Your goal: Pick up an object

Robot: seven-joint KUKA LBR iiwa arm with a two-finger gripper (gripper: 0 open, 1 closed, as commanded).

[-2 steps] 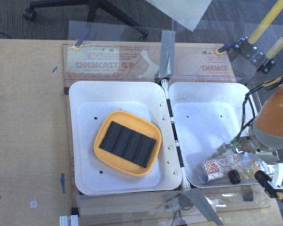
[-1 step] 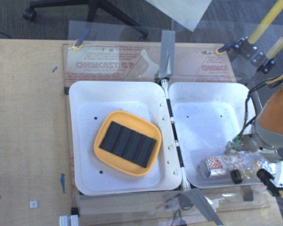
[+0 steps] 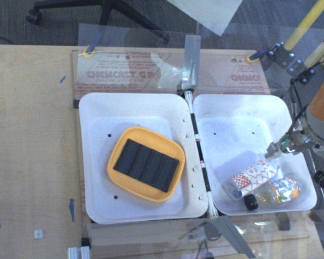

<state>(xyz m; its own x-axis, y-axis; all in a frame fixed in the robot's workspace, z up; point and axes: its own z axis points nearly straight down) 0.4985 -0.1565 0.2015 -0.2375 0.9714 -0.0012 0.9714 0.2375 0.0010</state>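
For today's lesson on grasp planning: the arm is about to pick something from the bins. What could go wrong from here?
1. The paper cup and the bottle lie touching near the right bin's front corner, so the tool might nudge both or grab neither cleanly.
2. Both lie on their sides and could roll away when touched.
3. They sit close to the bin wall, which may block one side of the tool.

Light wooden bench (image 3: 27,144) with two white bins (image 3: 97,117) (image 3: 243,112) side by side.
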